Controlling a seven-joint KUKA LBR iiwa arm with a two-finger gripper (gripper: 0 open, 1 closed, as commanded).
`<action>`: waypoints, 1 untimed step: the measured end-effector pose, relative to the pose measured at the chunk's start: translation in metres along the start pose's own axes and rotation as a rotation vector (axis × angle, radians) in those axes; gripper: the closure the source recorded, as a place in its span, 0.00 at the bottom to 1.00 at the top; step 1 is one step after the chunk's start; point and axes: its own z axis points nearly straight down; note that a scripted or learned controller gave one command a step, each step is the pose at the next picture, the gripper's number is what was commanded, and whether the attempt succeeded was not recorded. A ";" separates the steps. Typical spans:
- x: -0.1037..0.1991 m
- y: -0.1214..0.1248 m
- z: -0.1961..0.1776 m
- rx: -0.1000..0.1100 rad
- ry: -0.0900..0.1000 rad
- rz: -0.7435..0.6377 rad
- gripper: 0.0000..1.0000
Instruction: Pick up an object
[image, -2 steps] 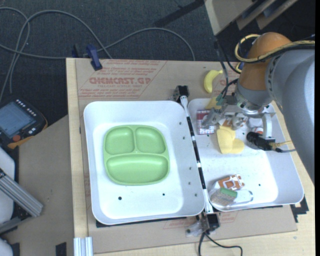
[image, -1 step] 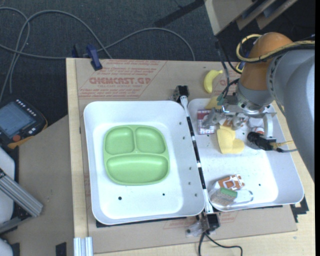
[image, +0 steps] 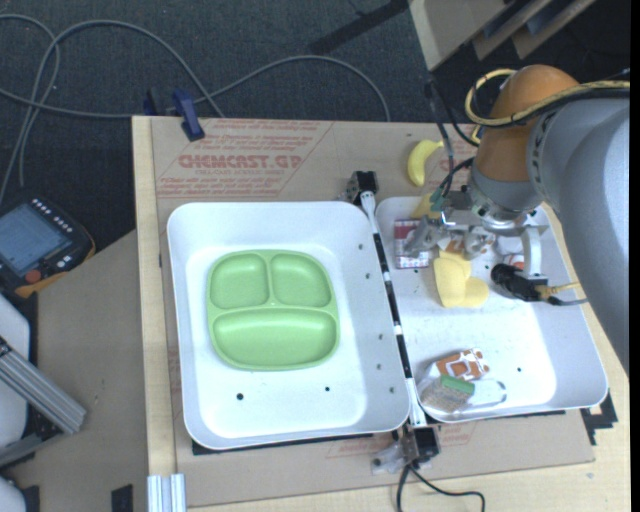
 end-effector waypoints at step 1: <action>-0.006 0.001 0.001 0.003 0.016 -0.004 0.00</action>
